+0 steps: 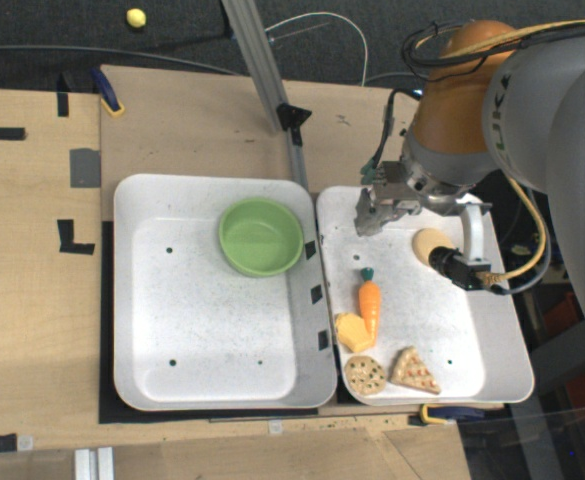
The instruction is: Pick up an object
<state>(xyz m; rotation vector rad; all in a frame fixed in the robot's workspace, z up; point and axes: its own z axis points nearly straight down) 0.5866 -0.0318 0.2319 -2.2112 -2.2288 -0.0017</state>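
My gripper (370,218) hangs over the far left part of the right bin (492,353), pointing down above bare bin floor. A toy carrot (370,303) with a green top lies in front of it, apart from it. Beside the carrot sits a yellow cheese-like piece (351,331). A round cookie (364,374) and a pizza slice (413,371) lie near the bin's front wall. A pale beige rounded object (429,242) rests at the gripper's right, partly behind the arm. A green bowl (261,236) stands in the left bin (152,298).
A grey slanted pole (257,53) reaches down to the gap between the bins at the back. A small yellow ball (136,17) lies on the dark floor beyond the bench. Cables loop behind the arm.
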